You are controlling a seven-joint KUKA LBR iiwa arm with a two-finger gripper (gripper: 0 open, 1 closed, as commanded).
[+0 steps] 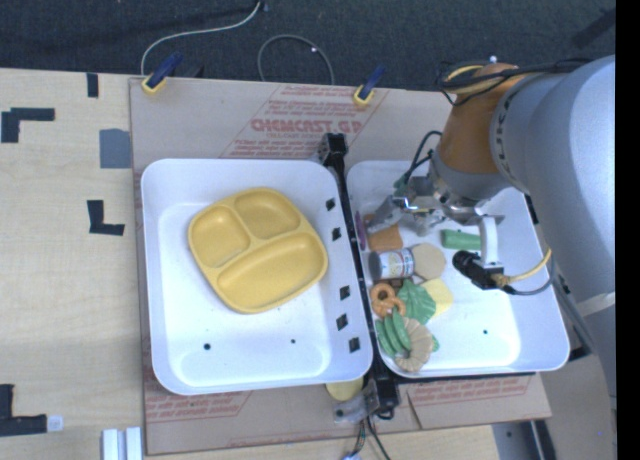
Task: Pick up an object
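The grey KUKA arm with its orange band (pixel 470 138) enters from the right of the frame and bends down over the upper part of the right-hand shallow white bin (pixel 520 343). To the left lies the other shallow white bin (pixel 165 278), the two bins touching along a dark centre divider. Both rest on a brown cardboard sheet printed in red (pixel 290 123), clipped at its top edge with blue and yellow clamps, on a pale wooden bench (pixel 60 278).

In the middle of the left bin sits a yellow plastic plate with three compartments (pixel 258 248), turned at a slant.

The two-finger gripper (pixel 405 206) hangs low over the upper left of the right bin, just above a small brown cylinder-shaped item (pixel 386 238). Whether its jaws are spread or closed cannot be told from this angle, and nothing can be seen held between them.

Below the gripper, along the left side of the right bin, the small things lie in a close heap: a metallic can lying on its side (pixel 393 265), a round beige piece (pixel 428 261) touching it, a green leafy toy (pixel 418 301), an orange pretzel-like toy (pixel 386 298), and what looks like a green pea pod (pixel 398 333) at the bottom. A small green piece (pixel 460 240) lies apart to the right.
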